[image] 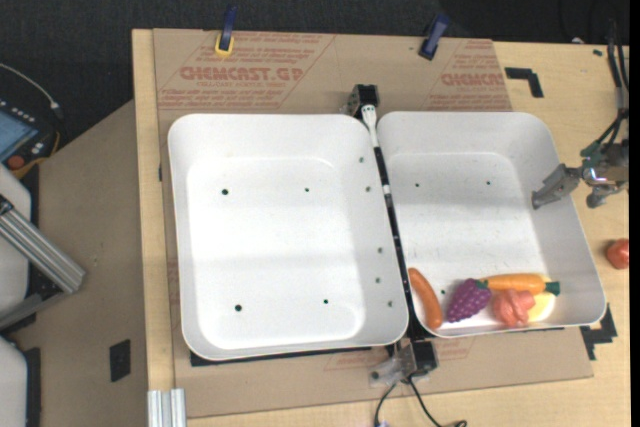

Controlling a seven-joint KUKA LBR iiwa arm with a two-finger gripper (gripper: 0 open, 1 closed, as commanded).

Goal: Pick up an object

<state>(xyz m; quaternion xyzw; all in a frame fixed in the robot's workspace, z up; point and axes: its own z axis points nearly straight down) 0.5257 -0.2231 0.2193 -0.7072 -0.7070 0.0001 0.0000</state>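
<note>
Several toy foods lie along the near edge of the right bin (pixel 470 145): an orange sausage-shaped piece (pixel 425 298), a purple bunch of grapes (pixel 467 300), an orange carrot (pixel 518 283), a pink piece (pixel 511 309) and a yellow piece (pixel 541 309). My gripper (pixel 568 195) reaches in at the right edge of the view and hangs over the right rim of that bin, well behind the toys. Its fingers are spread apart, one grey finger (pixel 551 187) pointing down-left, and nothing sits between them.
The left bin (pixel 270 145) lies beside the right one, with a black divider strip (pixel 385 205) between them. A small orange-red object (pixel 619 254) rests on the bench outside the right bin. Blue clamps (pixel 433 37) hold the cardboard base at the back.
</note>
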